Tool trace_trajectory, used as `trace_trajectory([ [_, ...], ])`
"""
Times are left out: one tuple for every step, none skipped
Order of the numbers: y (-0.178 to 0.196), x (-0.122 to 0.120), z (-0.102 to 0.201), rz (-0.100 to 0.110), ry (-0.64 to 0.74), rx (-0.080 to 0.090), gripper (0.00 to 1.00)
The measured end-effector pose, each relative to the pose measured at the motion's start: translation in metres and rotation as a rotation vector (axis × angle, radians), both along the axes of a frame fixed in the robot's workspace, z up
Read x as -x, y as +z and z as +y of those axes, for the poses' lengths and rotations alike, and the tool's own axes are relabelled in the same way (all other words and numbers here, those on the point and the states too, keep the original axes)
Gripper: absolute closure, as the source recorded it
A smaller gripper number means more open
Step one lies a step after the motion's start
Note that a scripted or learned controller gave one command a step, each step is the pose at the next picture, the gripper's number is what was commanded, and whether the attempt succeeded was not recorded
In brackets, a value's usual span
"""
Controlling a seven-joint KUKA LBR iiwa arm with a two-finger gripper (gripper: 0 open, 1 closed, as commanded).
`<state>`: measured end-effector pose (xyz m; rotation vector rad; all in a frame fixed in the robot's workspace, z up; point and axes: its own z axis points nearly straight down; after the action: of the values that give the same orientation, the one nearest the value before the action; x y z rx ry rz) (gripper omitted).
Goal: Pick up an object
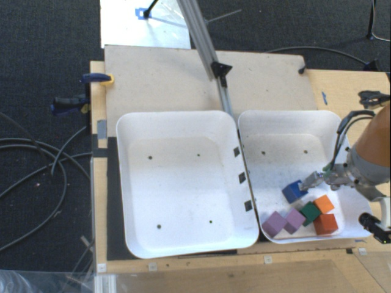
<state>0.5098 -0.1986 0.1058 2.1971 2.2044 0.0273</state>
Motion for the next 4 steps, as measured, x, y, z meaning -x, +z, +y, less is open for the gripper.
trace_trajectory([
  [0.0, 0.001, 0.001, -0.001, -0.003, -0.001, 0.0],
  [0.0, 0.001, 0.004, 0.0, -0.002, -0.002, 0.0],
  [-0.001, -0.075, 0.056, 0.001, 0.007, 0.002, 0.0],
  [-0.001, -0.094, 0.093, -0.005, -0.004, -0.009, 0.0],
])
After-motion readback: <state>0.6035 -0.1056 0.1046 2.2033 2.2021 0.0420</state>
